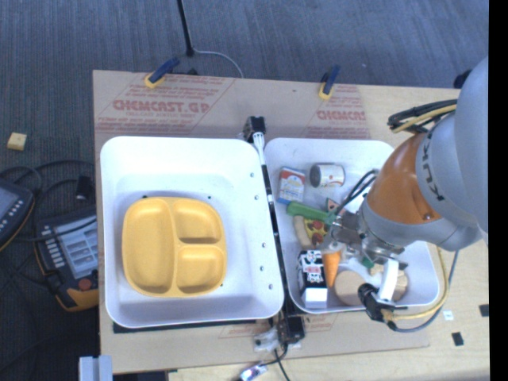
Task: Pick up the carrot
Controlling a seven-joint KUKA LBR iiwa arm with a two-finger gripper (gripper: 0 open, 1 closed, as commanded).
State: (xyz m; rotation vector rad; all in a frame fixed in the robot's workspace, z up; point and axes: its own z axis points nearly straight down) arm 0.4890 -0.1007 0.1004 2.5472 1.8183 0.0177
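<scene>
One carrot (331, 267) beneath gripper (347, 252)

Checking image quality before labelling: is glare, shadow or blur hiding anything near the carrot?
Camera view: soft, even light; the two white plastic bins look bright but not washed out. The small orange carrot is partly covered by the grey arm, whose near edge looks blurred. The yellow divided tray is sharp.

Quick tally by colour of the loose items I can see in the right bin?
Orange: 1, carrot
Green: 1, green piece
Silver: 1, can
Black and white: 1, box
White, red and blue: 1, carton
Tan: 2, pizza slice, round piece
Total: 7, others may be hidden under the arm.
</scene>
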